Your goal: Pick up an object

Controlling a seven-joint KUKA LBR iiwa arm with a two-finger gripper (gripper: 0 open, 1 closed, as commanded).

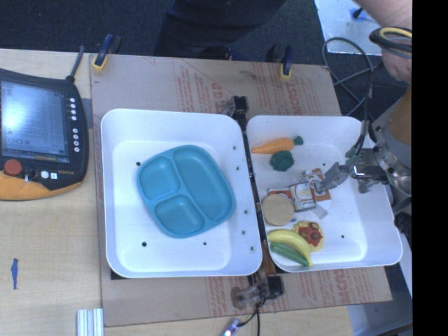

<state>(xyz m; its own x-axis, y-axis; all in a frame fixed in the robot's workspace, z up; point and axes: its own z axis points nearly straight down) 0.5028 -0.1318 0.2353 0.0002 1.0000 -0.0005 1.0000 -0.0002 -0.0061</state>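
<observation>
Your arm (381,161) comes in over the right bin's (350,254) right edge, tool (329,178) low at mid-bin, touching a small red/white packet (306,193); can't tell if it's gripping. Packet's crumpled, lying flat.

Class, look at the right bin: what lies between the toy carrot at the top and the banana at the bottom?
In the camera view, between the carrot and the banana lie a dark green lump and a round tan slice.
</observation>
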